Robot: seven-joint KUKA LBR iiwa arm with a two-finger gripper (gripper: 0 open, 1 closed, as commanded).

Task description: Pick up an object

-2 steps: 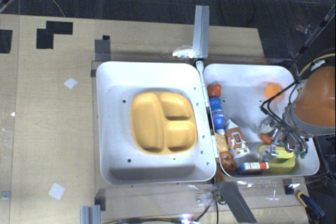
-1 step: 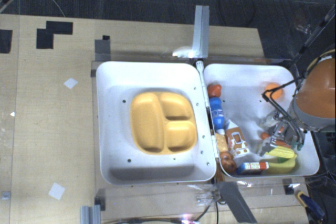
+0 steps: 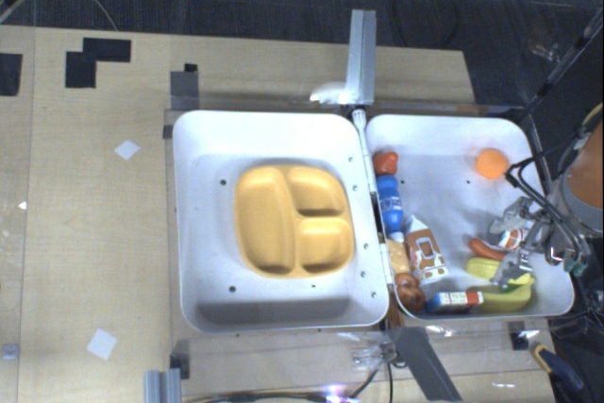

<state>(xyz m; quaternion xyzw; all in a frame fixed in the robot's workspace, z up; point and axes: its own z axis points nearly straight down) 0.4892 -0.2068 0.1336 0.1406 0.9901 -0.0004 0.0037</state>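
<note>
The claw [image 3: 515,252] sits low at the frame's lower right, right over the hot dog [image 3: 486,249] and banana [image 3: 498,286] lying just left and below it; can't tell if it's clenched.

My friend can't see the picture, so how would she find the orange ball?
Start at the two white bins and take the right bin, the one with the small things. Look in its far right corner, away from the pile at the near end. The ball sits alone there, round and plain orange, while the other things are long or boxy.
</note>
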